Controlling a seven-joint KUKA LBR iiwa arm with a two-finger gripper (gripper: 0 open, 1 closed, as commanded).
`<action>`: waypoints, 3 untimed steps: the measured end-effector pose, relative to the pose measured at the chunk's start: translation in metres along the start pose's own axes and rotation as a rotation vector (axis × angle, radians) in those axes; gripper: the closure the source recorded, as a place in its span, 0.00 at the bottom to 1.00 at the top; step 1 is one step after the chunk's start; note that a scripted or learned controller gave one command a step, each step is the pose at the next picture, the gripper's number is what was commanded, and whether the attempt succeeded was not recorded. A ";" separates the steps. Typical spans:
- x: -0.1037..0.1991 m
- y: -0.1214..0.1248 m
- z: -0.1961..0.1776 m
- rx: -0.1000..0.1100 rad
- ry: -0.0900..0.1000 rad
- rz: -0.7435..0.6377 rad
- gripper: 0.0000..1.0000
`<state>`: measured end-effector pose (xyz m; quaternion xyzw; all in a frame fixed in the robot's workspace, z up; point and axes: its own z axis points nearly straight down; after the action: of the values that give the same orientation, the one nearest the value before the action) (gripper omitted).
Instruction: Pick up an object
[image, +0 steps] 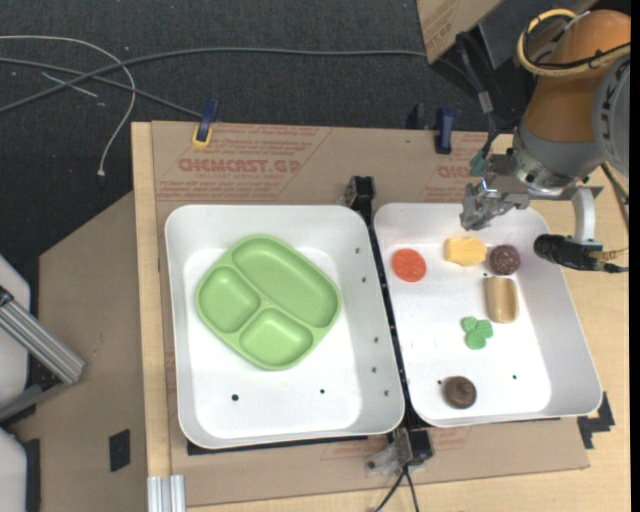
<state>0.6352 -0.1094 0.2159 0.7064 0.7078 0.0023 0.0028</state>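
In the right bin (560, 380) lie several small food toys: an orange-red disc (408, 265), a yellow block (465, 250), a dark purple-brown ball (504, 260), a tan bread-like roll (501, 299), a green leafy piece (476, 332) and a brown round piece (460, 391). My gripper (479, 215) hangs over the far edge of the right bin, just above and behind the yellow block. Nothing shows between its tips.
The left bin (200, 400) holds a green three-compartment plate (267, 300). A black clip (359, 190) sits at the far end of the divider between the bins. Blue clamps (207, 121) (444, 127) grip the cardboard's far edge. Cables lie on the dark floor beyond.
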 end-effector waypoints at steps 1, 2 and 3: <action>0.000 0.001 -0.030 0.002 0.000 0.001 1.00; 0.050 -0.018 -0.036 0.009 0.004 -0.004 1.00; 0.099 -0.042 -0.040 0.010 0.004 -0.003 1.00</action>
<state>0.5925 -0.0104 0.2558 0.7052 0.7091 0.0001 -0.0020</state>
